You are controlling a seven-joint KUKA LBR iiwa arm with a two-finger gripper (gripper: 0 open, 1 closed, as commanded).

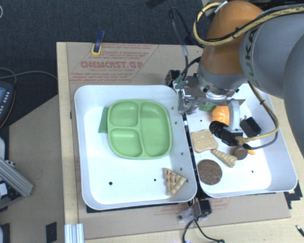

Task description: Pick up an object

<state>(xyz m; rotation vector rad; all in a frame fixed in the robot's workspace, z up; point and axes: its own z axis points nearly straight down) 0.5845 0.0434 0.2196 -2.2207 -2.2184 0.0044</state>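
Arm (228, 49) is down over the right bin (273, 178), near the toast (203, 141), cookie (210, 171) and orange (221, 114); green tray (140, 128) sits left.

Two white bins (86, 135). A pale green tray (140, 128). A tan bread slice (203, 141), a speckled dark brown cookie (210, 171), an orange fruit (221, 114), and a beige cone (173, 180) with a criss-cross pattern. The grey arm (278, 44) has an orange band (228, 22).

A robotics lab: cardboard-topped bench (116, 59), loose cables (20, 75), carpeted floor (66, 9), aluminium framing (10, 173).
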